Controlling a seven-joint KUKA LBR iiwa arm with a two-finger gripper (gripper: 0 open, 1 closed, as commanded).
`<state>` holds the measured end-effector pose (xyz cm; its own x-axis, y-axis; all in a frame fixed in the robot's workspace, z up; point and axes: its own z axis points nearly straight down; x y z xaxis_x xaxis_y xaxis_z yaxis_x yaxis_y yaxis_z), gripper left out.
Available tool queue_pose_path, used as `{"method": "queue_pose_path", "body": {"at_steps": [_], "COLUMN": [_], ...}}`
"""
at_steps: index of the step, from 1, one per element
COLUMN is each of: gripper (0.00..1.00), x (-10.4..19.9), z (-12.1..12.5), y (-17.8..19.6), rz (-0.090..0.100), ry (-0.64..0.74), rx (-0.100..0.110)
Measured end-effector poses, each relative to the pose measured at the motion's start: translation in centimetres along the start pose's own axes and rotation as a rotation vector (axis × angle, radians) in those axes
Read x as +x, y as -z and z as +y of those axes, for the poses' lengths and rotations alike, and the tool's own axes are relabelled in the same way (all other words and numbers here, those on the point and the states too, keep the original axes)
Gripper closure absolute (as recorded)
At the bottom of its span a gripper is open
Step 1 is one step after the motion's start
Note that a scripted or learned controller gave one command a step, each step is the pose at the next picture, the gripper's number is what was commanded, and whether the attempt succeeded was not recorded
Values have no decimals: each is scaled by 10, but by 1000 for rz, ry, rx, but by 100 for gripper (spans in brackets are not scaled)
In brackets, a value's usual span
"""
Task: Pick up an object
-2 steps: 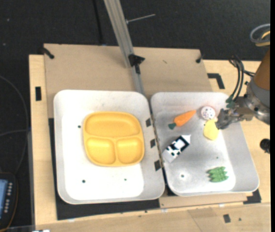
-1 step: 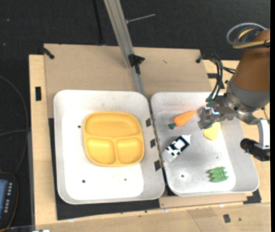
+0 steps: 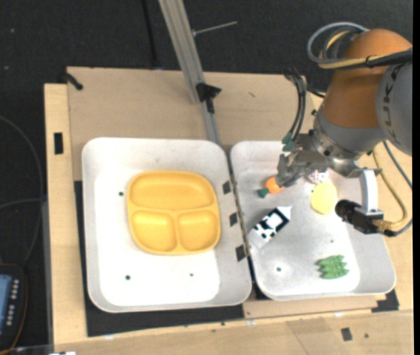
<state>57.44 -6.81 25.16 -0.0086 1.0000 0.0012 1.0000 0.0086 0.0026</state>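
In the right bin [image 3: 365, 272] lie a small orange piece with a green tip [image 3: 271, 186], a black-and-white checkered block [image 3: 270, 224], a pale yellow lemon-shaped object [image 3: 324, 197] and a green leafy piece [image 3: 333, 267]. My gripper [image 3: 286, 173] hangs low over the bin's upper left part, just to the right of the orange piece and nearly touching it. The wrist body covers the fingertips from above. Nothing shows as lifted off the bin floor.
The left bin [image 3: 106, 272] holds a yellow three-compartment tray [image 3: 173, 211]. A metal pole [image 3: 184, 43] slants down to the gap between the bins. The arm's orange band [image 3: 358, 72] and cables [image 3: 376, 217] overhang the right bin's upper right.
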Motion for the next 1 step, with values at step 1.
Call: {"method": "queue_pose_path", "body": {"at_steps": [1], "gripper": [100], "x": [44], "z": [18], "y": [-2], "rz": [-1], "ry": [-2], "rx": [1]}}
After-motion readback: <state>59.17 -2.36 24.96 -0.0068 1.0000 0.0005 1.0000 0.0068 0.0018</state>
